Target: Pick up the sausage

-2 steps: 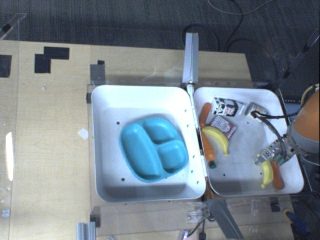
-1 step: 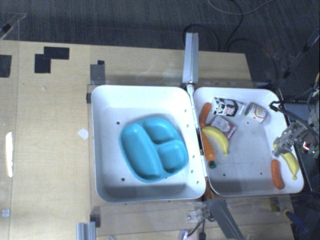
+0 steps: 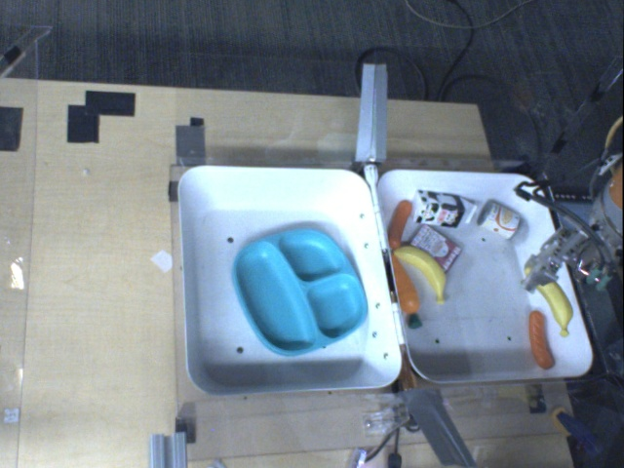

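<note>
Gripper (image 3: 546, 266) blurred near sausage (image 3: 540, 339), banana (image 3: 557, 305).

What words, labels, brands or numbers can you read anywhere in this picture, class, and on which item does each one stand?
None can be read.
Black-and-white carton: dark print, too blurred to read.
Purple packet: label too small to read.
Small white container: orange mark, too blurred to read.

A wooden bench (image 3: 107, 291) bears two white bins (image 3: 210, 359) side by side.
</note>
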`<move>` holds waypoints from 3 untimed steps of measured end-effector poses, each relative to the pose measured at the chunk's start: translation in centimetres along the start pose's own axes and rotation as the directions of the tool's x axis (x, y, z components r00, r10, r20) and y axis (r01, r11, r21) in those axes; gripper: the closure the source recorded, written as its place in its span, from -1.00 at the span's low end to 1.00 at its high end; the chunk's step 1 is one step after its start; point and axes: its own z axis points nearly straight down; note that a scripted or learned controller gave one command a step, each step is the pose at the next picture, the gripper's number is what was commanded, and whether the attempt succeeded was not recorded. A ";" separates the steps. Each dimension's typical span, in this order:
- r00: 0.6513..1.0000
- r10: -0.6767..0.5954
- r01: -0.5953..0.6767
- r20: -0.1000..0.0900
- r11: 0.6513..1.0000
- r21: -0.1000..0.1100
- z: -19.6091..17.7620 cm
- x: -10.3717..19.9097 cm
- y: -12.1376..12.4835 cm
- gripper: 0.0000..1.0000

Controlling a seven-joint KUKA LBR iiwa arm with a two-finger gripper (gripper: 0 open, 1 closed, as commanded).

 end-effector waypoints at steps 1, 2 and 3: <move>1.000 0.001 -0.001 0.000 1.000 0.000 0.0 0.0 0.0 -1.00; 0.996 -0.091 0.091 0.011 0.996 -0.003 10.8 1.9 -1.4 -1.00; 0.995 -0.098 0.098 0.011 0.995 -0.003 10.8 1.9 -1.4 -1.00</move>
